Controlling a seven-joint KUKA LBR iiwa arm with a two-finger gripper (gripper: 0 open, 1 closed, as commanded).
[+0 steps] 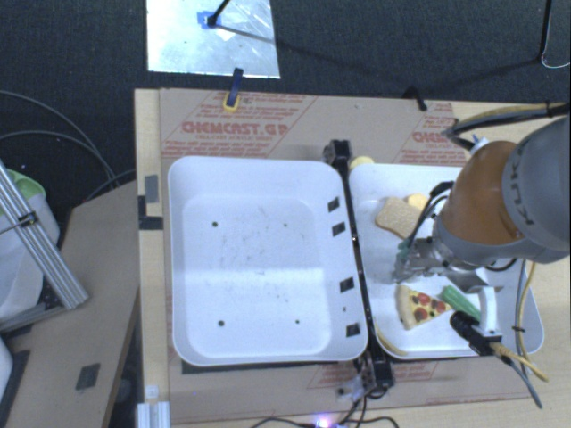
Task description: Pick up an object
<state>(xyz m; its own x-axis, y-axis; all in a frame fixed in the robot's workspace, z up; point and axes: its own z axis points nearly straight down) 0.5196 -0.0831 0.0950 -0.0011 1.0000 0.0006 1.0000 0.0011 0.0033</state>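
Pincer (413, 262) low over right bin (373, 266), just behind toy pizza slice (419, 307). Open or closed: cannot tell, wrist hides it. Nothing seen gripped. Pizza slice lies flat near bin's front wall, green piece (460, 298) just beside it. Tan bread slice (393, 215) further back, apart from both. Pizza slice likely light, stiff plastic, smooth, not fragile. Lying flat, so probably awkward to pinch from above. Best hold, by judgement: across narrow tip, or across thicker crust edge.
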